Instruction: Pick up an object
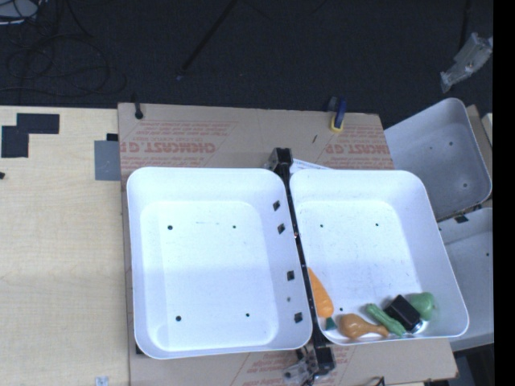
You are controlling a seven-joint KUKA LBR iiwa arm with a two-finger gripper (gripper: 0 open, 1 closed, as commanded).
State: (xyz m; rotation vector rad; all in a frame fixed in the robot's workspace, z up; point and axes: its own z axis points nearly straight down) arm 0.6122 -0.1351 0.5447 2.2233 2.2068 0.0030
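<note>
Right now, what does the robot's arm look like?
Near the top right there is a small, pale grey, angular shape against the dark floor. It may be part of the arm, but it is too small and blurry to make out cables or markings.

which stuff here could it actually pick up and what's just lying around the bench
For the job (all in the right bin, near corner):
orange carrot-shaped piece
tan piece
black block
green piece

Just lying about:
left bin
cardboard sheet
blue and yellow clamp
black clips between the bins
</note>
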